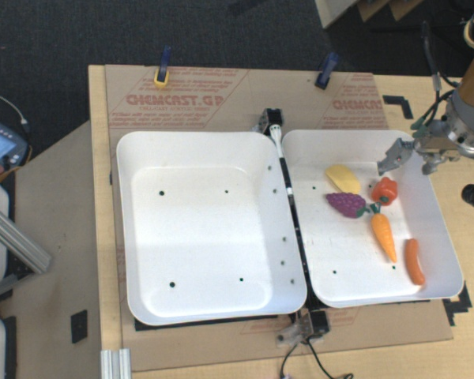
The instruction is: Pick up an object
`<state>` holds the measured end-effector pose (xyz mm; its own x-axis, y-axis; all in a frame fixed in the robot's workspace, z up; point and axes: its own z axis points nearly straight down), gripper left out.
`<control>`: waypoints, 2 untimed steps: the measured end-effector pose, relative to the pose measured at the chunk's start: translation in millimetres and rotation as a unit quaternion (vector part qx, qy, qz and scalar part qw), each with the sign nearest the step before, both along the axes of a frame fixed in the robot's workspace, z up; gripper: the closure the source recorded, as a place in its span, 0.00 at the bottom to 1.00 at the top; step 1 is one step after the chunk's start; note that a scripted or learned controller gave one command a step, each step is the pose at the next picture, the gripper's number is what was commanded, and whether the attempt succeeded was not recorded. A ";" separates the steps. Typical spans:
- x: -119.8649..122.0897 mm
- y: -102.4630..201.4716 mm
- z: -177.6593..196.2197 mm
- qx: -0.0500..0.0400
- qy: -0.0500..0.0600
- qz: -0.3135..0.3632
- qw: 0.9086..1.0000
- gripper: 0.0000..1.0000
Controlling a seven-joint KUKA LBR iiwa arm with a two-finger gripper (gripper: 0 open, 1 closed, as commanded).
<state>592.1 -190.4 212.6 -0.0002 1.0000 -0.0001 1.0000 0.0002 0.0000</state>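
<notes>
Camera view, gripper (411,155) first: sits over the far right part of the right bin (450,243), fingers spread apart, one grey finger (393,158) angled down-left, the other nearer the bin's right rim. Nothing between them. Arm comes in from the right edge, grey wrist w/ cables above it.

Nearest obj: red pepper (385,189), green stem, just below-left of the gripper, not touching it as far as I can tell. Left of that, yellow piece (344,179), lying flat, touching or nearly touching the purple grapes (347,204) just below it. Grapes sit just beside the pepper, small green stem between them. Carrot (384,237), orange w/ green top, lies lengthwise below the pepper, tip pointing toward near edge. Orange-red sausage-shaped item (415,261) further right, near the bin's near right corner, apart from carrot.

Left bin (134,235): white floor w/ a few dark dots. Both bins rest on a brown board (221,93) w/ red print; blue clamp (164,67) and a second clamp (327,70) at the far edge.
</notes>
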 end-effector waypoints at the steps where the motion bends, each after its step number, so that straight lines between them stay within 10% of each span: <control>1: -32.9 33.4 -133.9 0.002 0.003 0.000 1.000 0.00; 2: 11.2 89.9 -127.7 0.001 -0.002 0.003 1.000 0.00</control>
